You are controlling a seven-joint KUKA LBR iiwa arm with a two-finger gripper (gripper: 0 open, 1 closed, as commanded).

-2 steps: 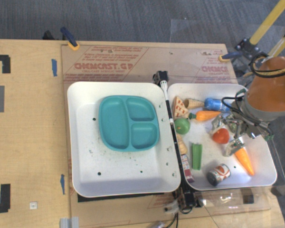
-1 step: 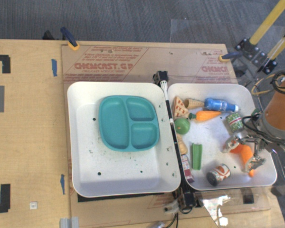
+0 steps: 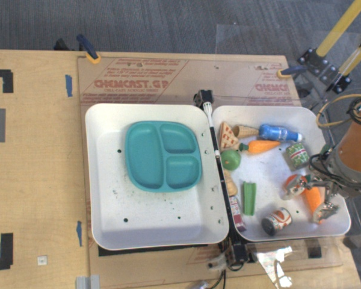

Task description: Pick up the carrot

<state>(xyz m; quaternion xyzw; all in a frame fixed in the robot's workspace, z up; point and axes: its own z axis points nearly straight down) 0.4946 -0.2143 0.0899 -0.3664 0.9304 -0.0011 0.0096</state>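
My gripper [image 3: 313, 198] is low in the right bin [image 3: 343, 227], and its fingers are squeezing a carrot [image 3: 313, 198]. Another carrot [image 3: 263, 147] lies near the blue bottle [image 3: 280, 132].

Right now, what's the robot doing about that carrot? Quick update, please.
Gripper low in right bin, near corner, around an orange piece. Carrot lies apart, far side. Blue bottle and green ball beside carrot.

Grey carpet floor [image 3: 168, 11] behind plywood bench [image 3: 36, 161] w/ black tape marks [image 3: 3, 80].
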